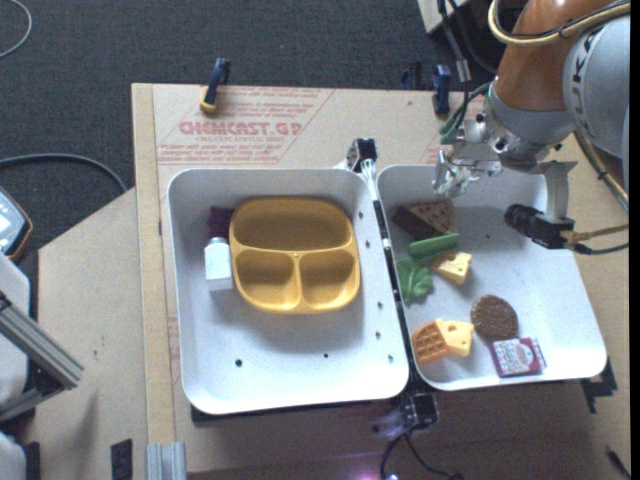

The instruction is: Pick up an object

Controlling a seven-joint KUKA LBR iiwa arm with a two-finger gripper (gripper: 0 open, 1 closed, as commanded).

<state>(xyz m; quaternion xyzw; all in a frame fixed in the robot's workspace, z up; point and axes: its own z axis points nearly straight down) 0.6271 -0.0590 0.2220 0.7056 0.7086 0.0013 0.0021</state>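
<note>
Hovering claw (452, 179) near right bin (575, 298) far rim, above brown wedge (427, 215)

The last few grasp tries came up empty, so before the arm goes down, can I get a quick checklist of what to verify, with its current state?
1. Gripper is over the right bin, where the pickable pieces lie: ok.
2. A target sits close below: the brown wedge lies just beneath the gripper: ok.
3. Target is free of neighbours: the green bean touches or overlaps the wedge's lower edge: not ok.
4. Nothing already held: cannot tell.
5. Jaws opening state: cannot tell.
6. Yellow tray in the left bin is out of the path: ok.
</note>
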